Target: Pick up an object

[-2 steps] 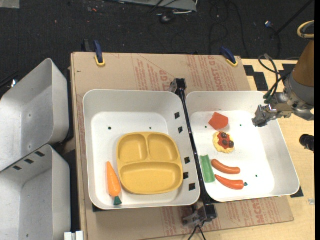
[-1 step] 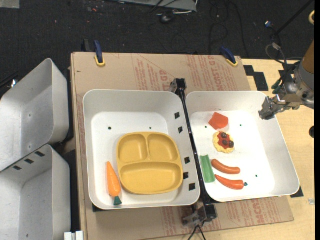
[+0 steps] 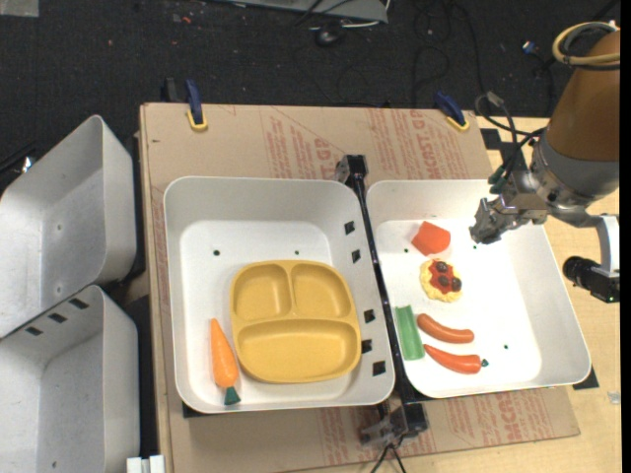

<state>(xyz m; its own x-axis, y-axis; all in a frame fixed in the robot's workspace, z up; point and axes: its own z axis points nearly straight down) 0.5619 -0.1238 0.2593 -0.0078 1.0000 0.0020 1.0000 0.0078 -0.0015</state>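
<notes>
- The step in hand looks like the approach: the gripper (image 3: pixel 486 227) hangs over the right bin (image 3: pixel 552 294) near its upper edge, with nothing between its fingers that I can see.
- Whether those fingers stand wide or narrow I cannot tell; from above they read as one dark cluster.
- The nearest candidate is the red block (image 3: pixel 432 236), at about nine o'clock from the gripper and just beside it.
- Below the block, at about seven o'clock from the gripper, lies the small yellow pastry with dark berries (image 3: pixel 443 279).
- Further down the same bin lie a sausage (image 3: pixel 446 330), a red chili pepper (image 3: pixel 455 362) and a green strip (image 3: pixel 406 332) against the left wall.
- To do it well, I judge the block the safest pick: it stands apart from its neighbours, so the fingers can straddle it without nudging the pastry.
- Centre over the piece before descending, and close on its flatter sides; the rounded sausage would likely roll out of a loose pinch.
- The left bin (image 3: pixel 187 264) holds a yellow divided tray (image 3: pixel 294 323) and a carrot (image 3: pixel 224 361), both well apart from the gripper.
- Pose: the arm (image 3: pixel 582 126) comes in from three o'clock, wrist bent down and leftward, tool pointing toward eight o'clock into the bin.
</notes>
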